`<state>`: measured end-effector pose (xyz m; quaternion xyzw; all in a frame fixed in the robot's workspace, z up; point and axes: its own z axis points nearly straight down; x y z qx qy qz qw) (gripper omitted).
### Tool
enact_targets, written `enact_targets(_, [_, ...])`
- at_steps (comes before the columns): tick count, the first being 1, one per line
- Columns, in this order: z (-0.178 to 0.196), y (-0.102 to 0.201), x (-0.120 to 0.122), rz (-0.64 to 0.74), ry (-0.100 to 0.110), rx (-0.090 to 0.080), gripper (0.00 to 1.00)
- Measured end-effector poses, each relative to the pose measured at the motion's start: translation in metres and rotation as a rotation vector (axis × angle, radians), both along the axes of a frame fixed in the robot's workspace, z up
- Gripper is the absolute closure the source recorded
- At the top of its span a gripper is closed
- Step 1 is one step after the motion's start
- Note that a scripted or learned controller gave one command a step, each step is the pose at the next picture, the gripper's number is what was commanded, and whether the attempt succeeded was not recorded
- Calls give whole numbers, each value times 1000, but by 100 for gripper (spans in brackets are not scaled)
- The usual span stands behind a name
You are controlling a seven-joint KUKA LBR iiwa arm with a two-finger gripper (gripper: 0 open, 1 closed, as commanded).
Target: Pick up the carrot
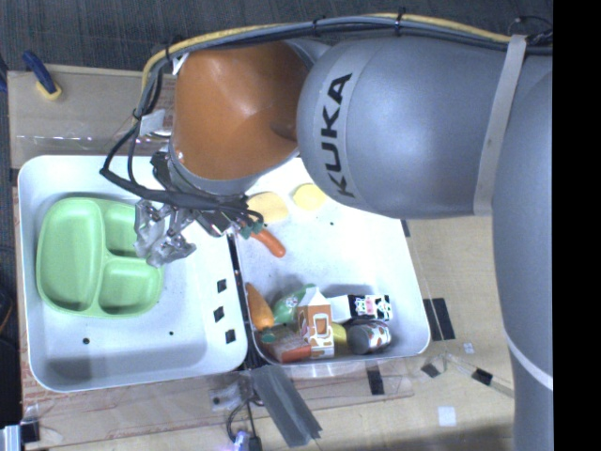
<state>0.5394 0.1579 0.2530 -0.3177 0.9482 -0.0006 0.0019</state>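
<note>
The carrot is an orange tapered piece lying in the right bin, close to the divider, with a green leafy item at its right. My gripper hangs over the left bin, above the right edge of a green divided tray. It is well to the left of the carrot and a little behind it. The arm's orange band and grey body hide the back of both bins.
A small orange-red stick-shaped item lies near the divider in the right bin, with two pale yellow pieces behind it. Several small packages and a dark can crowd the right bin's front edge beside the carrot.
</note>
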Motion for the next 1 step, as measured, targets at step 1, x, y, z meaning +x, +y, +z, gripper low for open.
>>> enact_targets(1, [-8,41,-5,-339,2,1,100])
